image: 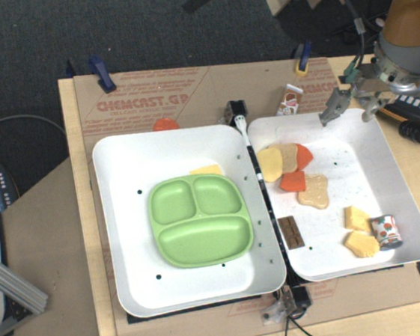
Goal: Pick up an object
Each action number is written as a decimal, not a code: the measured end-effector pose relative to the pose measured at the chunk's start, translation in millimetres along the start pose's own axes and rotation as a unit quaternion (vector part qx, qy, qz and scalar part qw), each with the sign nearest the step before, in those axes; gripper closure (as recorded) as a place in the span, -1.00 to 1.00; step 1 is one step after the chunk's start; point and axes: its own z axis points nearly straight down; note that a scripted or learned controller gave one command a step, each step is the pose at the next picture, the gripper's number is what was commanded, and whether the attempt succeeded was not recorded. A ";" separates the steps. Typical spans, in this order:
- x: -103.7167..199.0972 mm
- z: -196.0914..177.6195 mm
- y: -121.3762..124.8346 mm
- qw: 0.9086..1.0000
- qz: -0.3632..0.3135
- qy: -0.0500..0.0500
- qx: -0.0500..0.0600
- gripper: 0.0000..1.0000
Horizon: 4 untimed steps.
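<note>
While the gripper (349, 102) hangs spread and empty over the far rim of the right bin (390, 158), the food pieces (295, 172) lie untouched on that bin's floor, so the pick appears not yet begun.

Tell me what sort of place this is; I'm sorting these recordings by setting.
Probably a robotics lab bench, not a kitchen. Two white bins sit on clamped cardboard, toy food is scattered in one, and a gripper hangs above, with loose cables around.
</note>
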 end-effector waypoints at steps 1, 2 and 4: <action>23.2 97.7 -19.2 1.000 0.000 0.002 0.004 -1.00; 42.9 147.9 -11.3 1.000 -0.001 0.000 -0.001 -1.00; 29.3 147.2 -41.4 1.000 -0.001 -0.001 -0.003 -1.00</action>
